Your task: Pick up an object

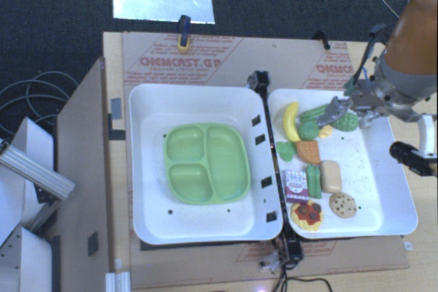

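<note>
Over the right bin [393,215], the jaws [333,111] sit low among the toy food at its upper end, apparently touching a green vegetable piece [316,114]; whether they are open or closed cannot be told from this angle. Just left of the jaws lies a yellow banana [291,120], and below them an orange cracker [308,151], a beige block [331,176] and a cookie [342,204]. Well left of the jaws, the left bin [147,167] holds a green divided plate [205,163].

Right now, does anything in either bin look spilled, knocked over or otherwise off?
Nothing stands out. The green divided tray lies flat in the left bin. The toy food, including the banana, cookie and pizza slice, sits loosely piled inside the right bin, none over its rim. The hand hovers at that pile.
</note>
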Robot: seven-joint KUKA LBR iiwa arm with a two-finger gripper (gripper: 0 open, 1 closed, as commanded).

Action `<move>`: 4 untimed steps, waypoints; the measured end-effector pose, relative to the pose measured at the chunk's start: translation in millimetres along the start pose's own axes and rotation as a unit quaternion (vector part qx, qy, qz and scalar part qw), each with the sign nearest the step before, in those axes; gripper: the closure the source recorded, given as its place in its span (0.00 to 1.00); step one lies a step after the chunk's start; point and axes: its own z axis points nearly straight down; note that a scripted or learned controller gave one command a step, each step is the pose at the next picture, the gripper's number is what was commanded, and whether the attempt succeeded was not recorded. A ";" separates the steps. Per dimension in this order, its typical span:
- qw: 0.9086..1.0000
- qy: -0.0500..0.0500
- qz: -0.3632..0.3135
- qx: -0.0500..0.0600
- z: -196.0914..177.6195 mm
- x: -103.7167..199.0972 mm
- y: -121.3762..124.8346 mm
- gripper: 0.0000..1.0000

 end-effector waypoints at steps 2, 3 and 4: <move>1.000 0.000 0.001 -0.007 174.4 -48.2 33.3 1.00; 1.000 0.000 0.001 -0.006 175.6 -47.9 32.6 0.00; 1.000 -0.001 0.004 -0.006 186.7 -56.5 -71.5 0.00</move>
